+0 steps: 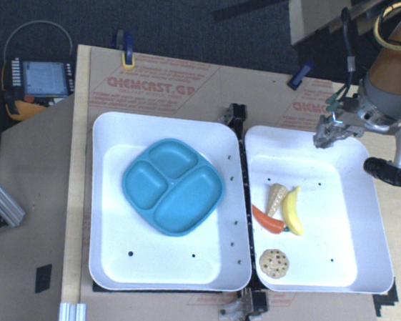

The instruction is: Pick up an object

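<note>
In the right bin (353, 209) lie a yellow banana (294, 211), a tan ice-cream cone (275, 196), a red-orange chili pepper (268, 220) and a round chocolate-chip cookie (274, 262). The banana, cone and pepper cluster together near the bin's left middle; the cookie rests apart near the front edge. My gripper (325, 137) hangs over the back edge of the right bin, well behind and to the right of the toys. Nothing shows between its fingertips.
The left bin (105, 239) holds a blue sectioned plate (173, 186). A black clamp (236, 114) sits between the bins at the back. A cardboard sheet (195, 83) lies beneath both bins. A small screen device (44, 77) stands far left.
</note>
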